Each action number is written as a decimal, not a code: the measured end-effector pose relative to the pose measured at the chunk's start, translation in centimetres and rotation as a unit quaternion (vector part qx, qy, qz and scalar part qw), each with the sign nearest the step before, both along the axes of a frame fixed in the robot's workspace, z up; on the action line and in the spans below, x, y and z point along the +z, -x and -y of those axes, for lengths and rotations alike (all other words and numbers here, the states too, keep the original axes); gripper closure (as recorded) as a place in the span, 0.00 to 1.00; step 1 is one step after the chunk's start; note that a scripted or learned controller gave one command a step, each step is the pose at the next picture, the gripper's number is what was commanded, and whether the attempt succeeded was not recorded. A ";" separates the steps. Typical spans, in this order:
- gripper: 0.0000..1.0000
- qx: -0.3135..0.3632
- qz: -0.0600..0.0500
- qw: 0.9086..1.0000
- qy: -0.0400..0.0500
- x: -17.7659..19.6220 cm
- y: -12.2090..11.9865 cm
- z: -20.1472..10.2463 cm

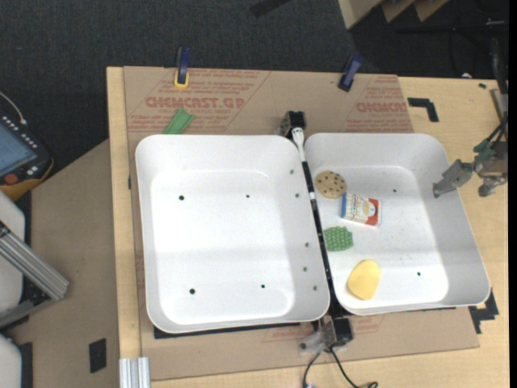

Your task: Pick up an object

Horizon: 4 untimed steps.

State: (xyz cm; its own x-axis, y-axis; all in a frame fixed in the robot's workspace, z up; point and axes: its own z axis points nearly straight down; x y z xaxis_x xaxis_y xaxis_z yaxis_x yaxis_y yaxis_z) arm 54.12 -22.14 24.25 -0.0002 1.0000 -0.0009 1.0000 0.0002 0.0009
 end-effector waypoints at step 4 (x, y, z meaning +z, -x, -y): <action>1.00 0.002 -0.008 1.000 -0.002 14.7 -0.3 -8.6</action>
